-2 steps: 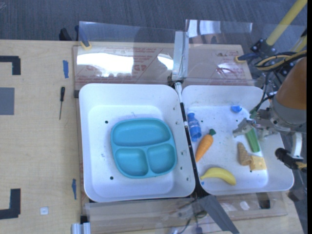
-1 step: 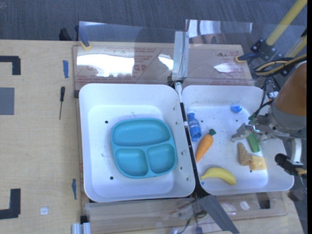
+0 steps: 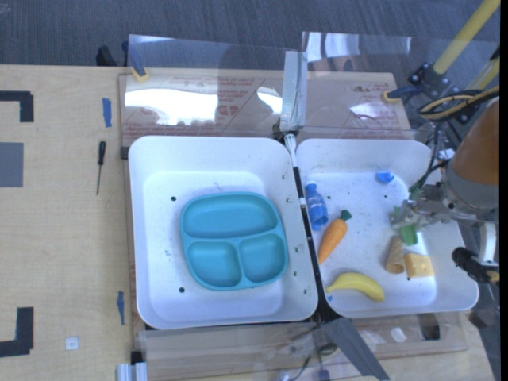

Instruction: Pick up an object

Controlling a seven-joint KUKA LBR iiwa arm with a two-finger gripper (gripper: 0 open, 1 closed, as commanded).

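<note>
The right bin (image 3: 373,161) holds a small blue bottle (image 3: 316,205) against its left wall. An orange carrot (image 3: 332,239) lies beside the bottle, and a yellow banana (image 3: 357,286) rests near the front. A little blue piece (image 3: 384,177) sits toward the back. At the right side lie a brown bread-like piece (image 3: 394,255), a yellow block (image 3: 419,265) and a small green object (image 3: 409,235). My gripper (image 3: 408,217) hangs low over the right side of this bin, directly above the green object, and part of that object is hidden by it.
The left bin (image 3: 151,165) holds a teal divided plate (image 3: 233,239). Clear plastic walls (image 3: 294,94) rise behind both bins. Cables and a yellow pole (image 3: 468,30) crowd the far right. A screwdriver (image 3: 100,165) lies on the wooden bench at the left.
</note>
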